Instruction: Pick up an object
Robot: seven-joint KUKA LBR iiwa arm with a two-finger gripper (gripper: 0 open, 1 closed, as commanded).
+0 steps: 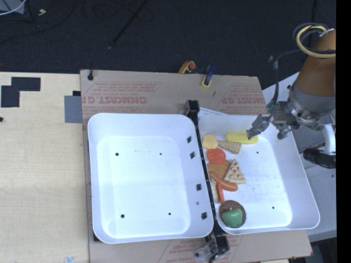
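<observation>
Gripper point(269, 126) over right bin point(296, 201) (rear edge), grip state unclear, near yellow piece point(241, 138).

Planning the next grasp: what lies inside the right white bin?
The right white bin holds toy food along its left wall: yellow banana-shaped piece, red round slice, triangular wedge, green-and-brown round fruit. Lower pieces are partly covered.

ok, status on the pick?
Gripper low over right bin, at the yellow piece; no grasp confirmed. Other toy food piled along the bin's left wall. Left bin untouched.
</observation>
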